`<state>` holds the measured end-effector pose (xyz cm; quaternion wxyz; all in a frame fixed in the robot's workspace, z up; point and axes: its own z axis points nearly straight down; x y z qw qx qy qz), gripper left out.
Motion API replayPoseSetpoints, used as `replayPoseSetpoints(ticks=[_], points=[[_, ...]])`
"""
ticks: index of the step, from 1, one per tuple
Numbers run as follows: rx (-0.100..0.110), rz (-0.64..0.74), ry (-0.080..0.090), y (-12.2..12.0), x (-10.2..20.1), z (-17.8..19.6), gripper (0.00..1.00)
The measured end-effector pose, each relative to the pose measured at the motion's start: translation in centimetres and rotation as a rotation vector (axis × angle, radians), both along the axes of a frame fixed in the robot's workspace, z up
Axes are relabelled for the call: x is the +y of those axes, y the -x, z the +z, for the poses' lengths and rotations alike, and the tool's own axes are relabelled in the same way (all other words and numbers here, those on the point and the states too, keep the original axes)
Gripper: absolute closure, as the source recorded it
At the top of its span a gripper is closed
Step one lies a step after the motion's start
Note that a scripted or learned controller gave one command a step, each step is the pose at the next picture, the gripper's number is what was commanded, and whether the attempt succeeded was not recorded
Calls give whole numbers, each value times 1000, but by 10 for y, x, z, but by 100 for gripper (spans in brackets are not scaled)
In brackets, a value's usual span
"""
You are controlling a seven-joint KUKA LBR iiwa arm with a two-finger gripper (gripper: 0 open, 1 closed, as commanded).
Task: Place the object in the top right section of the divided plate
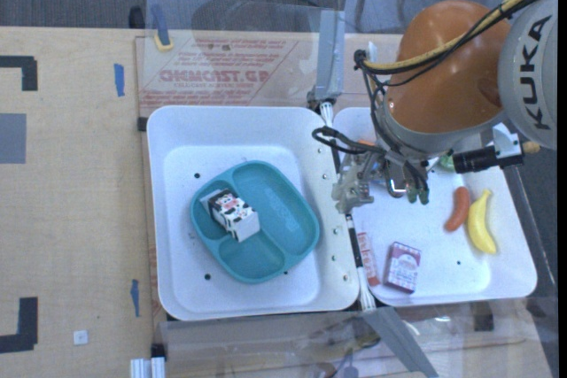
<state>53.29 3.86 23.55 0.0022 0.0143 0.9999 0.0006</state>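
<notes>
The milk carton (234, 215) lies in the divided plate (297, 221); the tool (383, 183) hovers right of it, its grip state unclear, next needing a fresh pick.

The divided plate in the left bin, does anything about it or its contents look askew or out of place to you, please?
Yes. The small carton lies tipped on its side across the ridge between compartments of the teal divided plate rather than sitting squarely in one section. The plate itself rests at an angle to the left bin's walls. Nothing looks spilled or damaged.
</notes>
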Motion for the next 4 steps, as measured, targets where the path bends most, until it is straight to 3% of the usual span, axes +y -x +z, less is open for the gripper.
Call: replayPoseSetpoints(ticks=[1,2,3,4], points=[[-4,69,0,-42,-29,68,100],[-2,166,2,-50,-146,-103,100],[-4,66,0,-47,-54,3,100],[0,160,0,-14,10,-17,100]])
